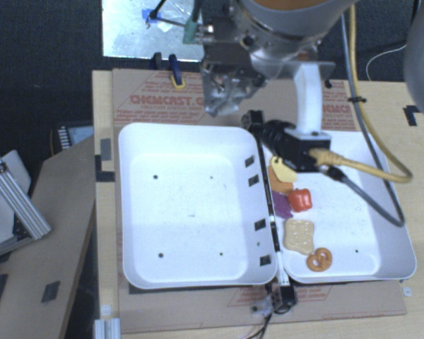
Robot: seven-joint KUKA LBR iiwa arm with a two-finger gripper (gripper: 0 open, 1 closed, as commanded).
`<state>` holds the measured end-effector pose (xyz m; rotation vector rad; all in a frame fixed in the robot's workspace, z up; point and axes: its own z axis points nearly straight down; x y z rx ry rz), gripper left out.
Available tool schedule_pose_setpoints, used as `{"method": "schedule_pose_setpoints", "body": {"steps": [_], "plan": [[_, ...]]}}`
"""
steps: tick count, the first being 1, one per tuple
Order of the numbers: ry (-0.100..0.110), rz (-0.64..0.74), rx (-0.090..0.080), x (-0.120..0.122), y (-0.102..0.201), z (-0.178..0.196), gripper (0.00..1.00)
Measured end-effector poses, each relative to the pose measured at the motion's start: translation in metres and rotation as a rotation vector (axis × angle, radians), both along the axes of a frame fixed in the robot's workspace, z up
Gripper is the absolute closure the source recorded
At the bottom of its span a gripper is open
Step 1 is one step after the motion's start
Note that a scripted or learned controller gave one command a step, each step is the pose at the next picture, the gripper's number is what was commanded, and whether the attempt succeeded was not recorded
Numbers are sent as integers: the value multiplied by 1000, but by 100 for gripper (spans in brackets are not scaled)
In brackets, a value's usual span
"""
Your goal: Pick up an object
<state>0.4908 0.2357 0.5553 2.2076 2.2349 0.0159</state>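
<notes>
- Camera view: gripper sits high, over the far rim of the left bin, above the printed cardboard sheet under both bins.
- Gripper state: can't tell if apart or together; it's blurry and part hidden by the arm. Nothing seen clamped in it.
- Candidate objs all lie in the right bin, in a row along its left wall next to the divider.
- Far to near: yellow piece, purple piece mostly tucked under the others, red piece, beige cracker, pretzel.
- Yellow, purple and red are bunched and touching. Cracker is just beside them, and pretzel touches or nearly touches the cracker's near corner.
- Progress: judged early, no pick done. Every obj rests on the bin floor and gripper is well apart from all of them.
- Left to do: move across to the right bin, descend on one obj, close, lift.
- Risk, my guess: row hugs the wall, so approach is tight. Pretzel looks the most isolated target.
</notes>
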Motion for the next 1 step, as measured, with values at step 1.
{"method": "schedule_pose_setpoints", "body": {"steps": [1], "plan": [[1, 1, 0, 0, 0, 0, 0]]}}
